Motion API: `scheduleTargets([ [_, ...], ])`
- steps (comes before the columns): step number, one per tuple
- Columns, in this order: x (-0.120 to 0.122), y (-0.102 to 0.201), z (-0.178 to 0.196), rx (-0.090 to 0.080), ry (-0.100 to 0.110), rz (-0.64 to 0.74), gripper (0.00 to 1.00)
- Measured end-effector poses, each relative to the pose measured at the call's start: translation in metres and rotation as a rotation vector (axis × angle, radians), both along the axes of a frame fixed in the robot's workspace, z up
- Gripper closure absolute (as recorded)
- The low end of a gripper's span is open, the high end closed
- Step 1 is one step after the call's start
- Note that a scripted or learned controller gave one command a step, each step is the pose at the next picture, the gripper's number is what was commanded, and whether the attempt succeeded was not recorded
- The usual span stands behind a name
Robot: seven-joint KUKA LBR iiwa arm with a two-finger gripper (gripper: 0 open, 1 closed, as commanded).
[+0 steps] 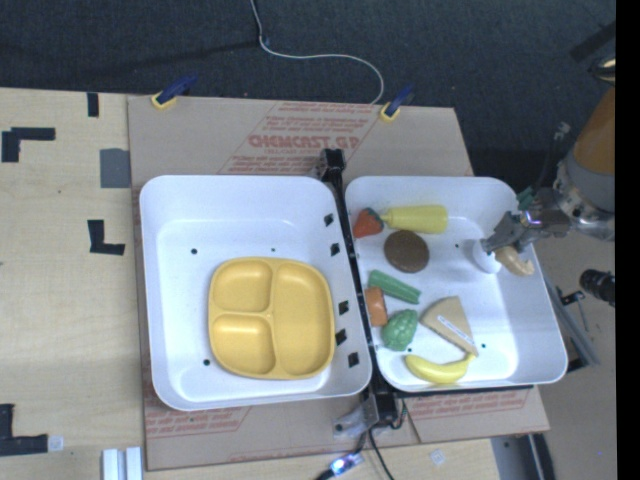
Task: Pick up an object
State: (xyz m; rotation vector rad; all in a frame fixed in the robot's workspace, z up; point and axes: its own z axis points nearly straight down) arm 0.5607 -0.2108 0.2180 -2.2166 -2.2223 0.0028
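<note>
White plastic bins sit side by side on the desk, and the right bin (520, 353) serves as the landmark, since every loose object lies in it. Against its far wall is a yellow corn (415, 218) with a red pepper (368, 224) at the corn's left end, and a brown disc (407, 251) just in front of them. Along the wall shared with the left bin (180, 268) lie a green bean (394, 288), a carrot (376, 309) and a green cluster (400, 329); a tan wedge (450, 323) and a banana (438, 369) rest toward the near wall. The left bin holds a yellow tray (271, 318). The gripper (503, 243) hangs over the right bin's right wall, low near a small white piece (486, 261) and a pale tan piece (517, 261). Whether the jaws are spread or pressed together cannot be told at this size, and nothing can be seen pinched between them. As a judgement, the pick is at its reach-and-close stage: the arm is placed at a candidate by the right wall, yet no object appears lifted clear of the bin floor. Left to do are a firm grasp and the lift.
</note>
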Motion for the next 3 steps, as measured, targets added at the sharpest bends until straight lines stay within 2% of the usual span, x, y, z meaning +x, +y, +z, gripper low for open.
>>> scheduleTargets([
  [1, 0.009, 0.054, 0.007, 0.002, 0.003, 0.005, 1.0],
  [2, 0.028, 0.102, -0.002, 0.001, 0.006, 0.004, 1.0],
  [3, 0.034, 0.153, -0.016, 0.001, 0.007, 0.004, 1.0],
])
